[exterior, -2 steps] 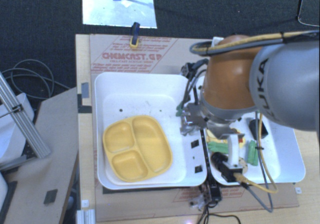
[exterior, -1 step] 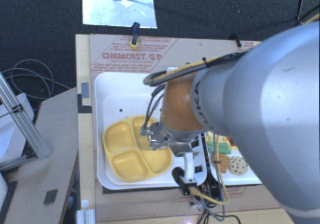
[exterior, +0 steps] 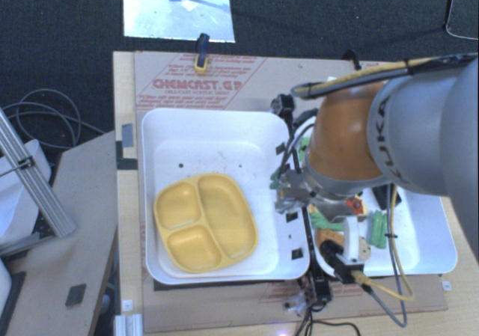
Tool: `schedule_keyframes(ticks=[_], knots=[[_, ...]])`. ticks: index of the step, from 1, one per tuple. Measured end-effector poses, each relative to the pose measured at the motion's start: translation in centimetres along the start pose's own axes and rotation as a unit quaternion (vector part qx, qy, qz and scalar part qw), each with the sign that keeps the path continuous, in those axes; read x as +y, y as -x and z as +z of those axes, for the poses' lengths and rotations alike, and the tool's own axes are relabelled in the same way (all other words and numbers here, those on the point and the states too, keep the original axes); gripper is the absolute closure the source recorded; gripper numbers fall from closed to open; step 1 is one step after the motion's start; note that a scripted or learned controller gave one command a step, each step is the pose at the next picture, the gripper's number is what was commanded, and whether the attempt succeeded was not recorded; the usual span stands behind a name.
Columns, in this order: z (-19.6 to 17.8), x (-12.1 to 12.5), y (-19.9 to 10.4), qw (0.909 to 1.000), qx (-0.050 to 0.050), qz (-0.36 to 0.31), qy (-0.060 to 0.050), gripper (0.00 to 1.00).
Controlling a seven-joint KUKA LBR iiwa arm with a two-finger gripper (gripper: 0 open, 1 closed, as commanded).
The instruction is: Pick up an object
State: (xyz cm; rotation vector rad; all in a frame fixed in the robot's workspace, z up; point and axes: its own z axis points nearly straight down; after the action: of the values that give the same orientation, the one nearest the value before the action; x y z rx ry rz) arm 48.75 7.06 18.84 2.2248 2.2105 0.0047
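- Arm [exterior: 389,132] fills the right side of the frame, smooth grey shell with a glossy orange band, leaning down over the right bin [exterior: 434,245].
- Gripper [exterior: 293,196] sits low at centre, right over the wall where the two bins meet; whether its claw is apart or together, I cannot tell, the wrist and cables mask it.
- Left bin [exterior: 217,132], smooth white plastic with rounded corners, has bare floor along its upper half and right strip.
- Yellow tray [exterior: 204,220], three-compartment, matte, rounded, lies flat in the lower left of that bin, close to the lower wall.
- Small objects crowd the right bin under the wrist: a green piece [exterior: 376,228] and orange-and-white bits, partly hidden.
- Bench edge carries a printed cardboard sheet [exterior: 198,81] above the bins.
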Motion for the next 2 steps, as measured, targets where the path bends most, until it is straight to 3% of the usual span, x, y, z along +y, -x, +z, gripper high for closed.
schedule_keyframes(ticks=[1, 2], knots=[[-3.9, 0.0, -1.7, 1.0000, 0.002, -0.006, 0.000, 1.00], [4.3, -0.3, -8.5, 1.0000, 0.002, -0.008, -0.006, 1.00]])
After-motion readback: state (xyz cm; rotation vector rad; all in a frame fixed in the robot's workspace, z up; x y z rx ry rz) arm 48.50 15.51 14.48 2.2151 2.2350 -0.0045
